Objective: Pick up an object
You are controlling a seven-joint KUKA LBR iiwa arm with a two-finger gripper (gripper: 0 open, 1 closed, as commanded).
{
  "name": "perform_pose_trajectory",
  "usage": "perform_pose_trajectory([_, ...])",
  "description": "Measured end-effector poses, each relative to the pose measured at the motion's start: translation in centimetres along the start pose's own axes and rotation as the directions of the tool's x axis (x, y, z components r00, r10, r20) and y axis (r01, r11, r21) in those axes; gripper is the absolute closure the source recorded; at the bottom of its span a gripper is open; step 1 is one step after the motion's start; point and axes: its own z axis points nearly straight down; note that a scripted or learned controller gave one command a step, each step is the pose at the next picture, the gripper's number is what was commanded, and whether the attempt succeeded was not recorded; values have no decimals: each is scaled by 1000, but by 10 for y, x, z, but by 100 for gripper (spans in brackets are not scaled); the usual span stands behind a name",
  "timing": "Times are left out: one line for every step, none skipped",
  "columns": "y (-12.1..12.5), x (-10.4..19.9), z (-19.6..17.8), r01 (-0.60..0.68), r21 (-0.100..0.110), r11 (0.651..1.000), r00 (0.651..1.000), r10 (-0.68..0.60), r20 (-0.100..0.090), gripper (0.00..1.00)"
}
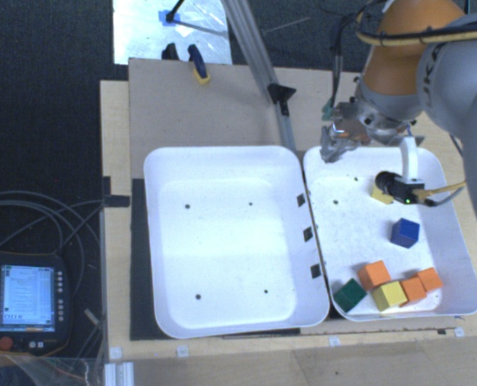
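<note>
My gripper (335,145) hangs over the far left corner of the right bin (455,240), below the orange wrist band. A blue cube (405,232) lies mid-bin, well to the right of and nearer than the gripper. Along the bin's near edge sit a green block (350,294), a yellow cube (389,295) and three orange blocks (374,273). A small yellow piece (380,191) lies near the far right, partly hidden by a black device on the arm (400,186). No object shows at the gripper.
The left bin (154,215) stands beside the right one, joined by black clips (308,233). A grey pole (254,47) slants over the back board toward the bins. A teach pendant (25,300) and cables lie at the lower left.
</note>
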Motion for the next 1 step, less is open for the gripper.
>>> perform_pose_trajectory([16,44,-2,-2,0,1000,1000,2,1,100])
